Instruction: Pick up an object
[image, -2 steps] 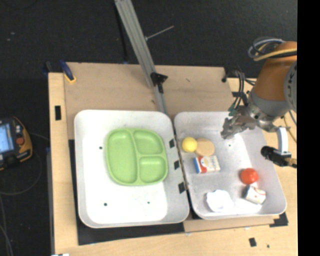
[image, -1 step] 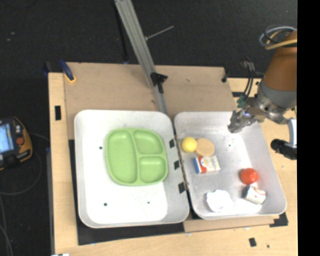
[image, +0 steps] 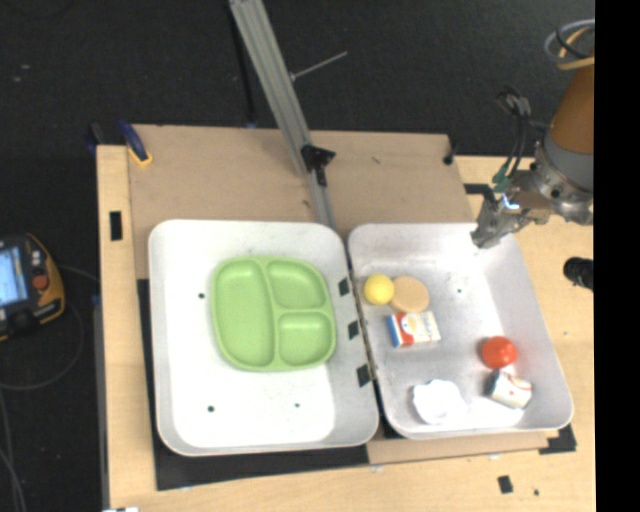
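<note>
The right bin (image: 500, 265) holds several small objects. A yellow ball (image: 378, 290) lies beside a tan round disc (image: 410, 294) near its left wall. Just below them is a red and white carton (image: 414, 328). A red ball (image: 499, 351) sits toward the right, with a white and red item (image: 509, 390) under it and a white cup-like object (image: 438, 401) at the front. My gripper (image: 487, 233) hangs over the bin's far right corner, above the rim and apart from all the objects, with nothing seen in it.
The left bin (image: 180, 400) carries a green three-compartment tray (image: 272, 313). A grey metal strut (image: 285, 105) slants from the top down to the gap between the bins. A handheld device (image: 22, 280) lies off the bench at the left.
</note>
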